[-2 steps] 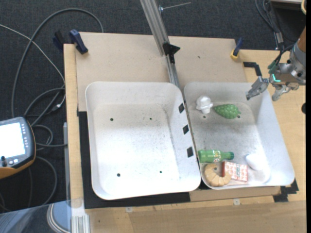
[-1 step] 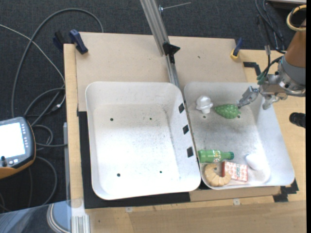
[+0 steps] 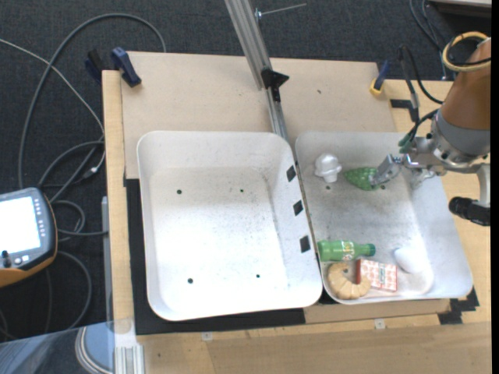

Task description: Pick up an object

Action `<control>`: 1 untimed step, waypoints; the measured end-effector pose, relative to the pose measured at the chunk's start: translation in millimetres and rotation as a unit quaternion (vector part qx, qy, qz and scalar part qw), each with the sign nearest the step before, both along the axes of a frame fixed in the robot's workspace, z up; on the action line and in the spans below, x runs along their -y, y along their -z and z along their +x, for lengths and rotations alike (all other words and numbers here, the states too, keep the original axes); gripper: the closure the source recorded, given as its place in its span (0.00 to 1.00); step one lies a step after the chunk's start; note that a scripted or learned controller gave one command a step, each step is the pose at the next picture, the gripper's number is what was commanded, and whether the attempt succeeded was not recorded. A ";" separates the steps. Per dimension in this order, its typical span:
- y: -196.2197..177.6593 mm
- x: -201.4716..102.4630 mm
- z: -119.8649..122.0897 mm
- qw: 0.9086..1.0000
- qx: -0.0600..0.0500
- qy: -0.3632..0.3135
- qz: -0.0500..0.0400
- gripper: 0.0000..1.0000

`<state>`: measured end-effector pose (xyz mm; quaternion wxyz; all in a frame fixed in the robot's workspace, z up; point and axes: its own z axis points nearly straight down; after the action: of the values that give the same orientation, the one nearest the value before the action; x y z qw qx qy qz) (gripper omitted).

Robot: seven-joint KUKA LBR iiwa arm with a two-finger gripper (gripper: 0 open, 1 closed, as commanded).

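Bench [image 3: 203, 92]: tan board on dark carpet; blue clamps at the far corners; cables loop at left.
Pendant [image 3: 22, 236]: lit screen, at left edge.
Rail [image 3: 245, 29]: metal strut running from the top down to the seam between the bins.
Left bin [image 3: 156, 209]: white, speckled.
Right bin [image 3: 437, 209]: holds all the objects.
Arm [image 3: 466, 104]: enters from the right, over the right bin's far side.
Gripper [image 3: 383, 174]: low in the right bin, fingertips at the green object [image 3: 360, 178]; touching or just beside, can't tell. Finger spread unclear.
Other items: white bulb-like piece [image 3: 327, 166] just left of the green object; green bottle [image 3: 345, 249], round pastry [image 3: 348, 280], red-patterned packet [image 3: 379, 275] and white lump [image 3: 409, 260] near the front wall.
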<state>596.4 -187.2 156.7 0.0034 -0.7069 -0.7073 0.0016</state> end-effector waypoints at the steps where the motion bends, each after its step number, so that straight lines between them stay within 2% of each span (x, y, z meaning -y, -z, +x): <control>1: 60.2 -7.2 3.8 1.000 0.000 -0.001 0.000 0.00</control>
<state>600.2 -180.0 96.5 0.0039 -0.7064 -0.7078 0.0016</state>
